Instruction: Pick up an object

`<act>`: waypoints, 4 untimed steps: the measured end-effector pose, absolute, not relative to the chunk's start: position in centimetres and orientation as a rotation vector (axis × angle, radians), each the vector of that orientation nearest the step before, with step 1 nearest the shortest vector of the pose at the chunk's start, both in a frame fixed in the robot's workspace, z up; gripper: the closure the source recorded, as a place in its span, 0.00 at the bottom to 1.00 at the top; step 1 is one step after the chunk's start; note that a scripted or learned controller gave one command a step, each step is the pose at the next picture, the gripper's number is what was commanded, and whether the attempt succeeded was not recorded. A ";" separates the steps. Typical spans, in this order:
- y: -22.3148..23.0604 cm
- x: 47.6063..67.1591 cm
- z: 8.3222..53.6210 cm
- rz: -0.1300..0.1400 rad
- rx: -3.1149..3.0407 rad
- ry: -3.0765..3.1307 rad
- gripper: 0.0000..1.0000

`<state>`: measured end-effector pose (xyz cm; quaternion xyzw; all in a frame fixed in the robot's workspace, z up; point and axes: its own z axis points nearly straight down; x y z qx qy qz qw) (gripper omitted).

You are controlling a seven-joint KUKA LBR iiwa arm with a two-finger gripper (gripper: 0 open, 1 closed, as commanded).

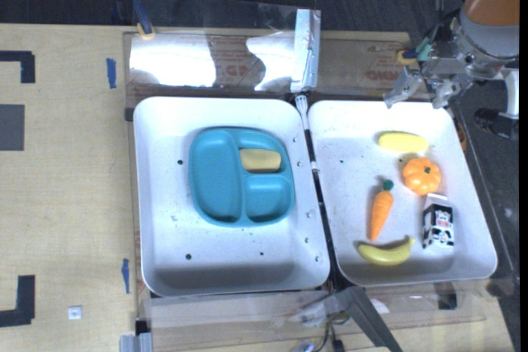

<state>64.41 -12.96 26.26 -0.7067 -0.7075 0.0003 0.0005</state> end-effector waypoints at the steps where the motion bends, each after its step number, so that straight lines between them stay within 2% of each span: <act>1: -11.5 59.8 12.8 0.008 -2.092 -2.333 0.00; 2: -10.9 53.5 8.8 -0.007 -1.915 -2.498 0.00; 3: -10.9 53.8 10.0 -0.012 -1.922 -2.502 1.00; 4: -13.6 53.1 10.1 -0.002 -1.610 -2.704 1.00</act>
